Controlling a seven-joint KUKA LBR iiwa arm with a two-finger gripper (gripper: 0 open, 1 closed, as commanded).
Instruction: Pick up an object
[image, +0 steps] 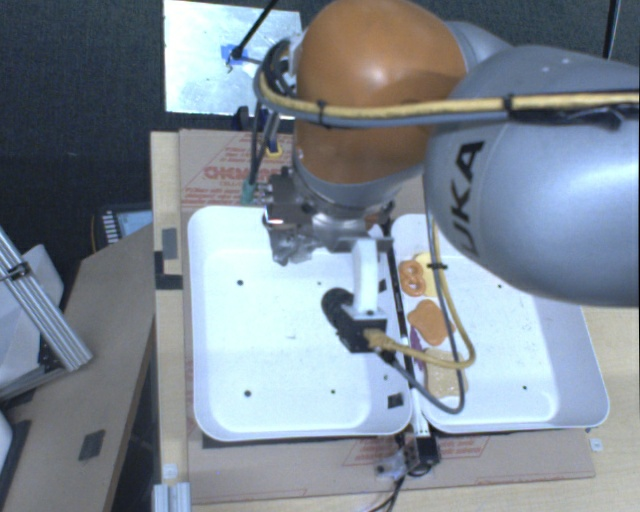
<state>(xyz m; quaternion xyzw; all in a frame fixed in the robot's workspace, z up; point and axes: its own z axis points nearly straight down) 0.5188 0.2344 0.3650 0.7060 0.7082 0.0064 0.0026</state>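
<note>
Hovering at far side of left bin (230, 400), gripper (289, 238) state can't be told; orange pieces (428, 320) sit in right bin (560, 390), so descending here likely grabs nothing.

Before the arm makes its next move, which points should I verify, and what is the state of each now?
1. Things to pick are present: ok, orange pieces lie in the right bin.
2. The gripper is over a target: not ok, it hangs over the left bin, apart from them.
3. Load in the gripper: cannot tell.
4. Both bins sit side by side: ok.
</note>
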